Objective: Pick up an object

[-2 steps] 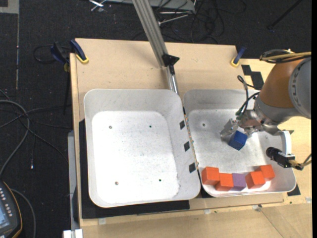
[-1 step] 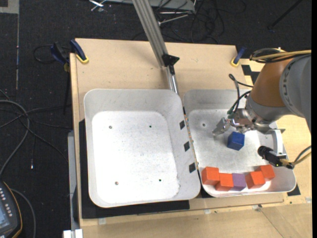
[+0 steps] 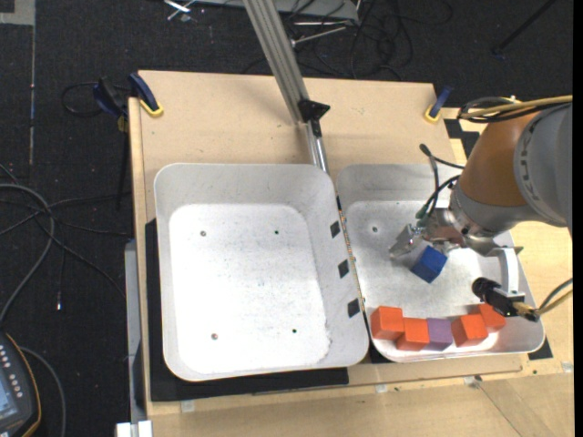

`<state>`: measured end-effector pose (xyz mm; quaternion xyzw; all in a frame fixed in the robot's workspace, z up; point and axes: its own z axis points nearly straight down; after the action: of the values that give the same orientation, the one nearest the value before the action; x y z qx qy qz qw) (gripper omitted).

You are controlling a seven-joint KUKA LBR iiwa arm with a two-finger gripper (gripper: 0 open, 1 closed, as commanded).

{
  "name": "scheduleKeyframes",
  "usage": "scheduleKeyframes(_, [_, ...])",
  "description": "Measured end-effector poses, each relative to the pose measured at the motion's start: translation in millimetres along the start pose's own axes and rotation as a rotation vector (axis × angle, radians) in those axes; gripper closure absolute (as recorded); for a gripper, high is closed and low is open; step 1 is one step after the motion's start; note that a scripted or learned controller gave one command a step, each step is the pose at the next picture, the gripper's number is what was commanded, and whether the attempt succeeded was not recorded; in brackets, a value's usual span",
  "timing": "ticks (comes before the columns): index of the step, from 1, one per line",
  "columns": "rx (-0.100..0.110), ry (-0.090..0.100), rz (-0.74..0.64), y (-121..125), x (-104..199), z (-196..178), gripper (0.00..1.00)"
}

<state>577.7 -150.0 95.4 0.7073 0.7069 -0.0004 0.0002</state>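
A blue block sits tilted in the middle of the right bin, right against the tip of my gripper. The gripper comes down from the grey and orange arm at the right. Its metal tip points down and left, just over the block's upper left corner. Along the bin's front wall lies a row of blocks: an orange block, a second orange block, a purple block and two more orange ones.
The left bin adjoins the right one along a shared rim with black clips. A slanted metal pole reaches down to the bins' far edge. Clamps sit at the bench's back corners.
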Motion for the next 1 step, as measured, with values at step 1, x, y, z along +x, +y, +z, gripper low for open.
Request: scheduleKeyframes(1, [0.0, 0.0, -0.001, -18.3, 18.1, -0.4, 0.0])
